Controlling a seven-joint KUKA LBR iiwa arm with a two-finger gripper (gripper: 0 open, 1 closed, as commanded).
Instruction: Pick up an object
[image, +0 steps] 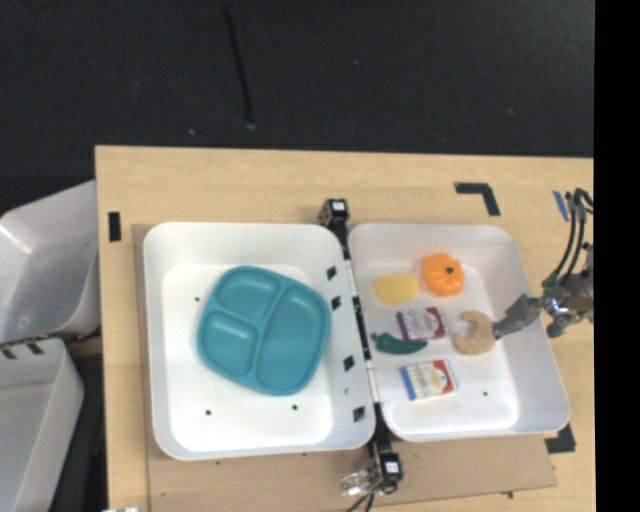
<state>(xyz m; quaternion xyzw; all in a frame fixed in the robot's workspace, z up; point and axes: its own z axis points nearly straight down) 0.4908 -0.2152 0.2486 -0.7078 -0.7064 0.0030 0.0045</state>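
Note:
The right bin (500, 400) holds several small objects. An orange round fruit (442, 275) lies at the back, with a yellow piece (396, 289) to its left. Below them are a small purple and white packet (420, 323), a dark green piece (400, 344) and a white carton with red and blue print (428, 379). A tan curved piece (475, 332) lies toward the bin's right side. My gripper (512, 318) reaches in low from the right, its tip right beside the tan piece and seemingly touching it. Nothing is visibly held.
A teal divided plate (264, 329) lies in the middle of the left bin (170, 400). Black clips (333, 211) sit along the seam between the bins. Cables (572, 240) hang over the bench's right edge, and a white casing (45, 260) stands off the bench to the left.

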